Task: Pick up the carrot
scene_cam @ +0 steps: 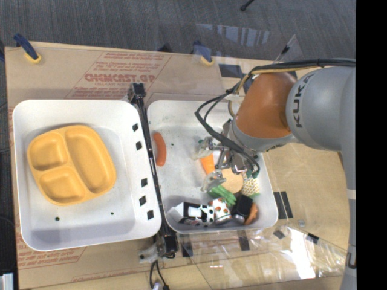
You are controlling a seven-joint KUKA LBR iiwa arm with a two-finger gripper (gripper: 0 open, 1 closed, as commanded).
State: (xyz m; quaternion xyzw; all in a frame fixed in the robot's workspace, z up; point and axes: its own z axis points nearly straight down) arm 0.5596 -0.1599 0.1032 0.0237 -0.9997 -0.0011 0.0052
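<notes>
Grey arm (314, 110) with its orange band reaches over the right bin (181, 119). Left bin (24, 162) holds a yellow tray (71, 162) with three compartments. Low in the right bin, toys (217, 210) lie heaped near its front wall. Gripper (225, 160) hangs just above an orange wedge, the carrot (207, 163), mid-bin; whether its fingers are apart or together, I cannot tell. Beside the bin's left wall lies an orange-red sausage (159, 148), well apart from the carrot.
</notes>
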